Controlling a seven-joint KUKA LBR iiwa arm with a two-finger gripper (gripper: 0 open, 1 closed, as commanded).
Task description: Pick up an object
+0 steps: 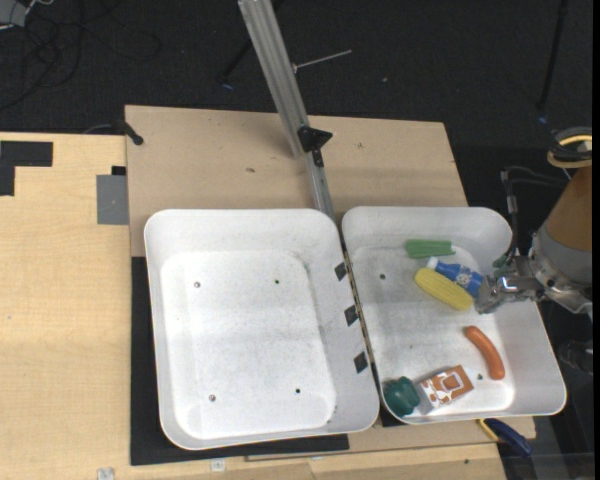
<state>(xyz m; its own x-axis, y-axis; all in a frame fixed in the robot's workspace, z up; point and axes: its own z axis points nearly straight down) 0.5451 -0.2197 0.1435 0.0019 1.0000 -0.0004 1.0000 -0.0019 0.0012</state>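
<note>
jaws (497, 290) are hanging at the right bin's (525, 363) right side, can't tell if they're spread; yellow corn (443, 288) is lying just left, long axis slanting down-right

I've got open floor across the middle of the right bin (375, 313), bare white from the divider out toward the yellow piece (443, 288). That yellow piece is my landmark: green block (427, 249) just behind it, blue item (458, 275) touching its right side, gripper (492, 293) crowding right of that. Toward the front, the orange sausage (485, 352) sits apart; the dark green lump (402, 396) and orange-white packet (446, 385) sit together along the front wall.
</note>
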